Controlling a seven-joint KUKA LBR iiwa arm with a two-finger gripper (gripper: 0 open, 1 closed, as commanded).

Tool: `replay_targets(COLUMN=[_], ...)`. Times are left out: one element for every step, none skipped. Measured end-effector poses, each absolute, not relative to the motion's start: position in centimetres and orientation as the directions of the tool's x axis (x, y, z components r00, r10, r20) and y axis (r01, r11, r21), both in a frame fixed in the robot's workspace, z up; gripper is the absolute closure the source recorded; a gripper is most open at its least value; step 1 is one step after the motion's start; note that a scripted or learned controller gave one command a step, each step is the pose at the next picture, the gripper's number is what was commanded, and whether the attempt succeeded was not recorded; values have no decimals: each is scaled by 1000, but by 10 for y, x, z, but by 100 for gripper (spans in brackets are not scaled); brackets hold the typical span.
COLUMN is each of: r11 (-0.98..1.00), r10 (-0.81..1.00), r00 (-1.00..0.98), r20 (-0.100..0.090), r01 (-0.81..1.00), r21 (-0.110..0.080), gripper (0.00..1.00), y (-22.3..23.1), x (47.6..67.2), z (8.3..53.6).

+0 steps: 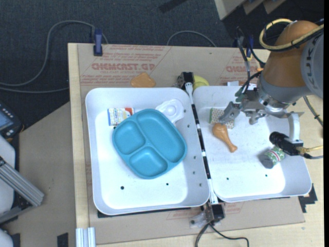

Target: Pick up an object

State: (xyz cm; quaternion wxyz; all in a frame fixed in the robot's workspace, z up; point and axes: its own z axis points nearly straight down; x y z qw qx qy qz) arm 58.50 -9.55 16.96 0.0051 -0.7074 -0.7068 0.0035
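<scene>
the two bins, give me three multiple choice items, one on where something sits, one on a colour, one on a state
1. Where does the divided plate lie?
A. In the left bin
B. In the right bin
C. On the bench outside both bins

2. What colour is the divided plate?
A. Red
B. Blue
C. Green

3. How does the toy drumstick stand to the hand?
A. Lifted clear of the bin
B. Stacked on the plate
C. Lying on the right bin's floor, below the hand

Answers:
1. A, the plate rests on the left bin's floor.
2. B, its surface is light blue.
3. C, it lies flat on the white floor, with nothing gripping it.
</scene>
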Motion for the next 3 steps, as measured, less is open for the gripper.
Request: replay_targets(r11=[0, -1, 8], r10=[1000, 1000, 1000], r00=[0, 1, -8], r20=[2, 0, 1], r01=[1000, 1000, 1000], r21=[-10, 1, 13], gripper=[0, 100, 100], y=[-95, -96, -34], x=[587, 589, 626], z=[84, 101, 191])
